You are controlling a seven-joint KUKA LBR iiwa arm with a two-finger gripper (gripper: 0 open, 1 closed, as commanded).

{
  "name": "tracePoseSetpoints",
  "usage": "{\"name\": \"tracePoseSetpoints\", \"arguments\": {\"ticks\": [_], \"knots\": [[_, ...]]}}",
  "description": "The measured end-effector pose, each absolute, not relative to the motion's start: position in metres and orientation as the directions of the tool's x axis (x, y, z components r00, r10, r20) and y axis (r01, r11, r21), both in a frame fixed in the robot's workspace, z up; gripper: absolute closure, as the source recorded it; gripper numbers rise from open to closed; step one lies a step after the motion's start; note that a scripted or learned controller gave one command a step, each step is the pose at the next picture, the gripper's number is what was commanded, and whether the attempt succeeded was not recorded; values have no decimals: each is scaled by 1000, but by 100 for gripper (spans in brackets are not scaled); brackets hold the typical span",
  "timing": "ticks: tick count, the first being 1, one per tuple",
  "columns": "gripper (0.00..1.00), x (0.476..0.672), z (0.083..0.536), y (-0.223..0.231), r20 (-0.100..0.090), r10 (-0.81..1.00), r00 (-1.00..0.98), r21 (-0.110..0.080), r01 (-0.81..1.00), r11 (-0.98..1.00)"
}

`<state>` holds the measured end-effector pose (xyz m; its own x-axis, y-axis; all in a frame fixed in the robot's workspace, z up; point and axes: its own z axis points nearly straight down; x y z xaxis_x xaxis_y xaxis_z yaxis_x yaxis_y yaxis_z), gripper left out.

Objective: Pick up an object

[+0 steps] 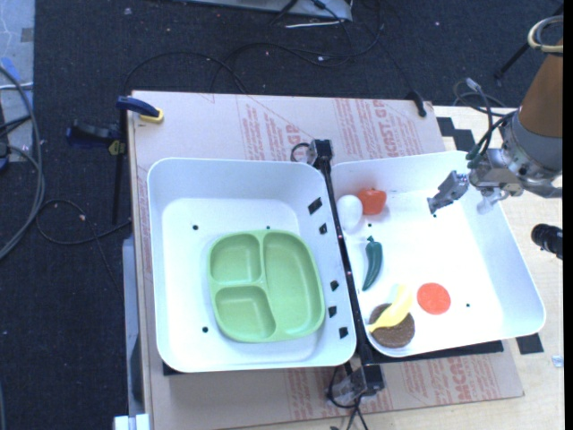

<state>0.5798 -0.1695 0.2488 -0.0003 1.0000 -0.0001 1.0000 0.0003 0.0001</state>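
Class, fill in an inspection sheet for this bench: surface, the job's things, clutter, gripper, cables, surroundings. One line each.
Surface: cardboard-covered bench bearing a left bin and a right bin.
Job's things: in the right bin, a white egg, red-orange item, green pepper, orange disc, yellow piece on a brown disc.
Clutter: green divided tray in the left bin.
Gripper: gripper above the right bin's far side, holding nothing visible.
Cables: black cables on the floor.
Surroundings: dark carpet, blue clamp.

Two white bins (pixel 170 240) — one green tray (pixel 266 286), one white egg (pixel 349 211), one green pepper (pixel 372 262), one banana (pixel 398 305).
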Motion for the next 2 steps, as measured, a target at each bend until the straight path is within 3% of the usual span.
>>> {"name": "tracePoseSetpoints", "arguments": {"ticks": [1,2], "knots": [[100,580,259,-169,0,1000,-1,1,1000,1],[0,580,259,-169,0,1000,0,1,1000,0]]}}
